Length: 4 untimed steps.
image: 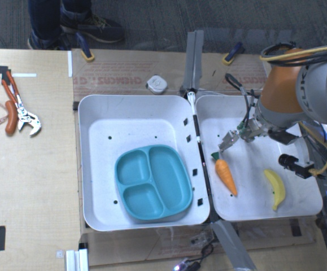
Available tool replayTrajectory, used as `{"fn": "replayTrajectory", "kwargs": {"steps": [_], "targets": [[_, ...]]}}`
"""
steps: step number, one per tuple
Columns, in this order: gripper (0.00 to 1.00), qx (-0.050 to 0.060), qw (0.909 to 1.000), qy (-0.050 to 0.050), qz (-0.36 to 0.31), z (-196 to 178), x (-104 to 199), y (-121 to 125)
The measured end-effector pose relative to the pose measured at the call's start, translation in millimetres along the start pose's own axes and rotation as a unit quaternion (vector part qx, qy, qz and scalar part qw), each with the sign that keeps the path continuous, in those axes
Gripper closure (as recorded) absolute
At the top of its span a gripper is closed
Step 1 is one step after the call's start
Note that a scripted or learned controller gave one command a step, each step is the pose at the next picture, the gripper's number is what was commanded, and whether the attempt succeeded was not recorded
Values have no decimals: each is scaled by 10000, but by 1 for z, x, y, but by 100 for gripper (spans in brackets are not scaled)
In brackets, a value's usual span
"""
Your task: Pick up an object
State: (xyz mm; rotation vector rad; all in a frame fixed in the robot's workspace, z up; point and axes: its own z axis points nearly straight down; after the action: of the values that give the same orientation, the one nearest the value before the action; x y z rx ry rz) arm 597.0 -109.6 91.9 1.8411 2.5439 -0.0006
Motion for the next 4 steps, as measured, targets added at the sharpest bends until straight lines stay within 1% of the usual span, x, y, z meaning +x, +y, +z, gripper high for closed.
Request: {"fn": "replayTrajectory", "kwargs": {"steps": [1,2,3,4], "targets": [[0,11,9991,10,425,0,36,-78],[0,-1,9972,2,-743,0,47,-107],[0,-4,9686,5,-2485,0,41,-112],[0,-10,9644,-13,-2645,-21,-81,-99]]}}
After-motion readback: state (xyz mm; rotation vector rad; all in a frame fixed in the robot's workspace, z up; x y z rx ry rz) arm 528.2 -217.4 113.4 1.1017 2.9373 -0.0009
